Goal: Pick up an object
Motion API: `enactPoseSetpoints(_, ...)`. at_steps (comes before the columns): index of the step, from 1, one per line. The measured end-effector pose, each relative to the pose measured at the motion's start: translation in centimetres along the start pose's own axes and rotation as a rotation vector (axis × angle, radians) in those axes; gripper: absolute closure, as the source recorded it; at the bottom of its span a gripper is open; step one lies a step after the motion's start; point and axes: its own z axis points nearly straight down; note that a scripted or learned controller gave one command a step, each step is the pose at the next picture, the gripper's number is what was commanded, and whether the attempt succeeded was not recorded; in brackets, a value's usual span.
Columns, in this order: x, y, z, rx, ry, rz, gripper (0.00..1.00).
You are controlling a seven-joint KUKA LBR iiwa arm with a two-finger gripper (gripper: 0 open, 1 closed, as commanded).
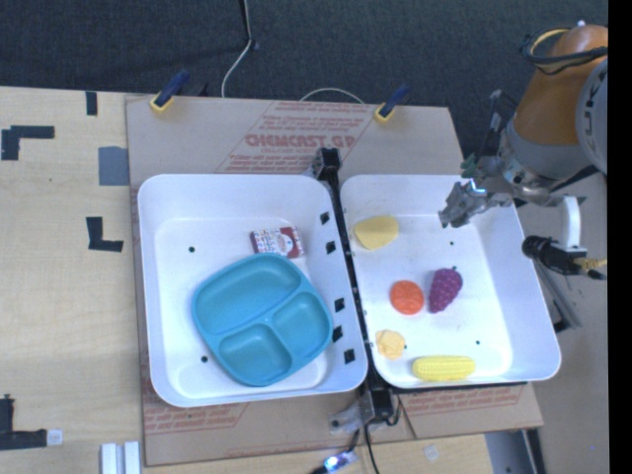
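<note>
Purple grapes (445, 288) beside orange fruit (407, 296), mid right bin (513, 265)

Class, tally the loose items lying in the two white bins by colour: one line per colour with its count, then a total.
Yellow: 3 (lemon-like piece, small yellow piece, corn cob)
Orange: 1 (round orange fruit)
Purple: 1 (grape bunch)
Blue: 1 (divided plate)
Red and white: 1 (small packet)
Total: 7
</note>
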Motion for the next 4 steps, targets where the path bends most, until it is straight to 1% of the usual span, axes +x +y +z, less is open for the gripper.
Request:
enactPoseSetpoints(2, 9.6, -1.3, -0.5, 0.001, 0.000, 0.001, 1.00)
enactPoseSetpoints(4, 21.3, -1.2, -2.1, 0.000, -0.001, 0.000, 1.00)
